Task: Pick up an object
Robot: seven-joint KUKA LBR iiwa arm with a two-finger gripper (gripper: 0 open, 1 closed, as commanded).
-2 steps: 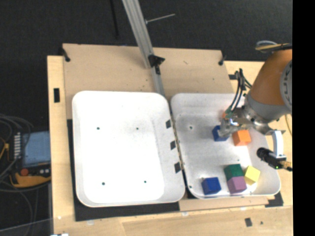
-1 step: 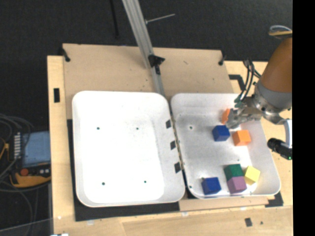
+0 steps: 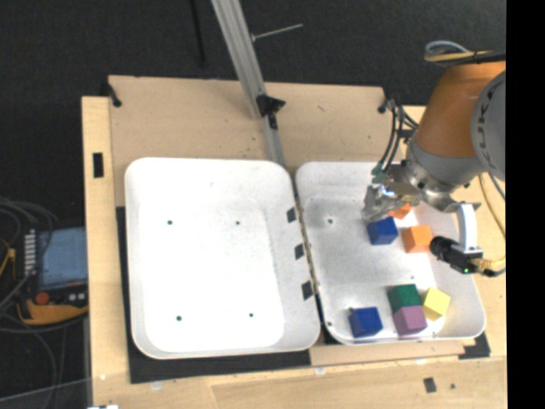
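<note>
My gripper (image 3: 382,204) reaches down into the right bin (image 3: 341,245), just above a blue block (image 3: 382,231) that lies on the bin floor. An orange block (image 3: 416,239) sits right of the blue one, and a smaller orange piece (image 3: 401,212) shows beside the gripper. Near the bin's front edge lie another blue block (image 3: 365,321), a green block (image 3: 404,297), a purple block (image 3: 410,319) and a yellow block (image 3: 436,302). The gripper's tips are hidden against the wrist, and nothing is seen held.
The left bin (image 3: 213,254) lies beside the right one, with a divider edge (image 3: 304,245) between them. A metal pole (image 3: 243,58) slants up from the back of the bench. Cables and a box (image 3: 51,262) lie off the bench's left side.
</note>
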